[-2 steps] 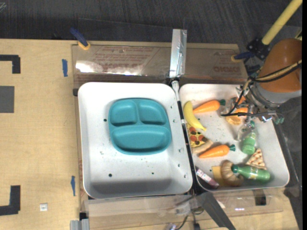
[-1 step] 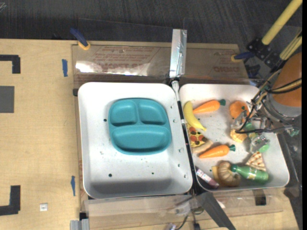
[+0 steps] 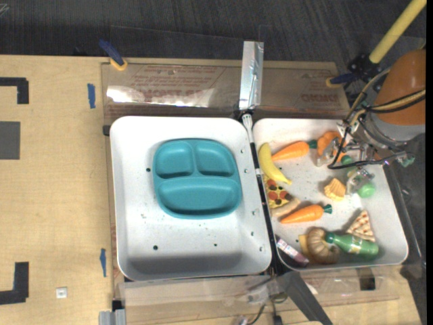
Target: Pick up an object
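Note:
The right bin (image 3: 400, 244) holds several toy foods. A yellow banana (image 3: 270, 166) lies along its left wall, with an orange carrot (image 3: 291, 150) beside it and a second carrot (image 3: 302, 213) lower down. A small pizza slice (image 3: 276, 196) sits between them. A green bottle (image 3: 352, 244) lies next to a brown bun (image 3: 318, 244) at the front, and another pizza slice (image 3: 362, 225) is just above the bottle. My gripper (image 3: 346, 156) hangs low over the bin's back right part, close to a small orange piece (image 3: 327, 143), an orange wedge (image 3: 335, 189) and a green ball (image 3: 366, 189).
The left bin (image 3: 135, 181) carries a teal divided plate (image 3: 196, 178). A metal-taped divider (image 3: 252, 73) stands behind the seam between the bins. Cables and the orange-banded wrist (image 3: 406, 90) crowd the right bin's back right corner. Brown bench board (image 3: 47, 181) extends to the left.

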`<state>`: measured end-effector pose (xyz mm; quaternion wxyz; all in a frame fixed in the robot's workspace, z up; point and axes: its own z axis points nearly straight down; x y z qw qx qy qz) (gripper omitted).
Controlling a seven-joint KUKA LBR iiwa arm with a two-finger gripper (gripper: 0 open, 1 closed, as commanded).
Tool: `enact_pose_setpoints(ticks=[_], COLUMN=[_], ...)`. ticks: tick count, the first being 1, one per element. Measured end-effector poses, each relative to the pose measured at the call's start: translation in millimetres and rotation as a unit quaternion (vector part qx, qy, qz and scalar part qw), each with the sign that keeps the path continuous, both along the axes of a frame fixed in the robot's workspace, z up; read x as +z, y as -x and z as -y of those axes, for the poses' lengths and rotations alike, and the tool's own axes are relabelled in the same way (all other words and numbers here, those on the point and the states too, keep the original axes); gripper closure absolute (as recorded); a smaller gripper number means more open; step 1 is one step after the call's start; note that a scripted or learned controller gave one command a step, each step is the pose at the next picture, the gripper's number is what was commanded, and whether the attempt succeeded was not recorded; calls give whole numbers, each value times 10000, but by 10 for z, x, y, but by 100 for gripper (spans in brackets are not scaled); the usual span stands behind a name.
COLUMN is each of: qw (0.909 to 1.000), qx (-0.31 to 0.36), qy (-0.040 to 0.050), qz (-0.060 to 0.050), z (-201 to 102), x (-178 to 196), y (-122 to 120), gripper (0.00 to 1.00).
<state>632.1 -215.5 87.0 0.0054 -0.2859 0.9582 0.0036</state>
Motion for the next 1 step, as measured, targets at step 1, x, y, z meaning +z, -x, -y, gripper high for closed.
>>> enact_pose_setpoints(ticks=[1], qw=[9999], qx=[-115], qy=[31], qz=[-2], z=[-3], x=[12], y=[399], gripper=[0])
